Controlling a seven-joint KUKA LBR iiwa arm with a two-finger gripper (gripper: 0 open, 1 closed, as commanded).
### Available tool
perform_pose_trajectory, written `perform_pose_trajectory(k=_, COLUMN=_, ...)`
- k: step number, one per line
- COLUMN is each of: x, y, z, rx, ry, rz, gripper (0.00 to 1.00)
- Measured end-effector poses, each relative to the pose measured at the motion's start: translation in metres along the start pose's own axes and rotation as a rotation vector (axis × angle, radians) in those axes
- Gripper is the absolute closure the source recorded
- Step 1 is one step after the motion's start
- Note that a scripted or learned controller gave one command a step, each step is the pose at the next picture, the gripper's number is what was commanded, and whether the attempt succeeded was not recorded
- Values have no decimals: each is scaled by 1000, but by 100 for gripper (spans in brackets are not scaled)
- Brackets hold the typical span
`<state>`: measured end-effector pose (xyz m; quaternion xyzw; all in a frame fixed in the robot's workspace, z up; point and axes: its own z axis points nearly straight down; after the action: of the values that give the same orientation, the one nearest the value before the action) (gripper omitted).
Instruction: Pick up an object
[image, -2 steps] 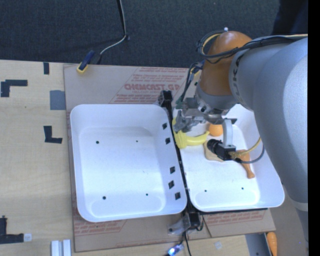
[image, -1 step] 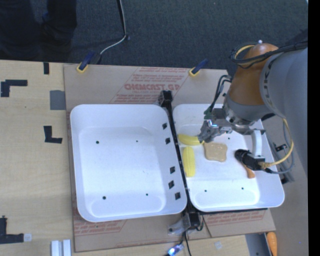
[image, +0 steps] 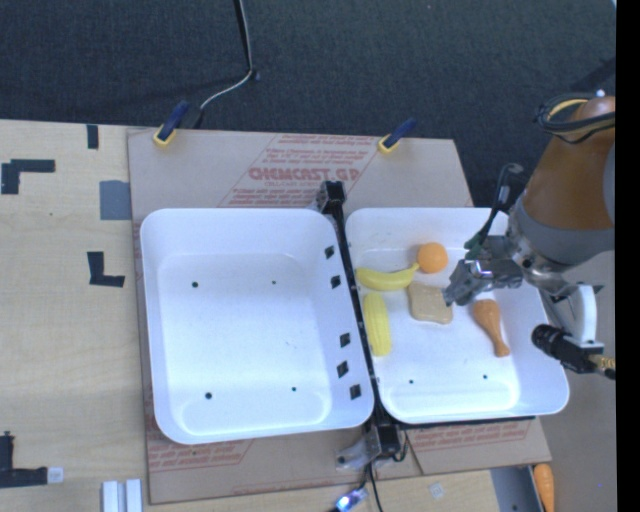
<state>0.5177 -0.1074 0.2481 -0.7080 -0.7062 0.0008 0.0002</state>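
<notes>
The right bin (image: 530, 395) holds several toy foods: a banana (image: 388, 277), an orange ball (image: 432, 257), a tan slice of bread (image: 431, 306), a yellow corn cob (image: 377, 324) and a brown drumstick (image: 490, 324). My gripper (image: 466, 287) hangs low over this bin, just right of the bread slice and left of the drumstick. Its dark fingertips sit close to the bread's right edge. Nothing shows between them.
The left bin (image: 160, 250) sits beside the right one, divided from it by a black strip with clips (image: 345, 300). Both rest on a cardboard sheet (image: 290, 175). The arm's orange-banded wrist (image: 570, 180) rises over the right bin's far right rim.
</notes>
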Motion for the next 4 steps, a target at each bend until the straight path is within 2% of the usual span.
perform_pose_trajectory(k=1, x=91, y=-24, z=-70, rx=-5, ry=3, rz=-12, gripper=100)
perform_pose_trajectory(k=3, x=88, y=-23, z=-86, rx=1, ry=0, rz=-7, gripper=100)
perform_pose_trajectory(k=4, x=142, y=-8, z=-96, rx=-2, ry=1, rz=-8, gripper=100)
